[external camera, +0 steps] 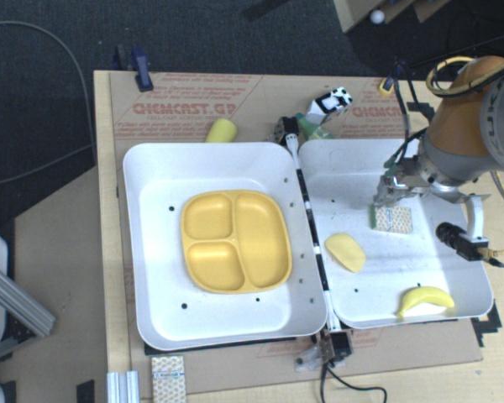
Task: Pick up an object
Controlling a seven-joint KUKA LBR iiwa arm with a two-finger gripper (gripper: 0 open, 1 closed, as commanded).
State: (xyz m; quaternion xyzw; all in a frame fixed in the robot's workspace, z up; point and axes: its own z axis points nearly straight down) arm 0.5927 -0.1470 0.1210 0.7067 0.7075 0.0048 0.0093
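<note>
Bench front edge: I see a small patterned packet [168,376] lying on the bench outside the bins; being outside them, I judge it is not a pick candidate.
Right bin, near corner: a yellow banana-shaped piece [426,300] lies flat close to the near rim of the right bin [344,154]. I judge a grasp here would be awkward, since the bin wall crowds one side.
Right bin, middle: a pale yellow oval piece [346,252] lies flat on the floor just beside the divider between the bins. It is apart from the other objects.
Left bin: the left bin [143,250] carries a yellow divided plate [235,240], sitting centred and flat. Its compartments hold nothing that I can make out.
Target object: a small patterned square card [392,218] lies flat in the right bin, directly below the gripper. I judge this to be the object in hand for the pick.
Gripper: the gripper [396,185] hangs just above the far edge of the card, pointing down. I cannot tell how the claw stands; the wrist body hides it.
Far bench: a yellow cylinder [222,130] and a black-and-white toy [332,102] rest beyond the bins.
</note>
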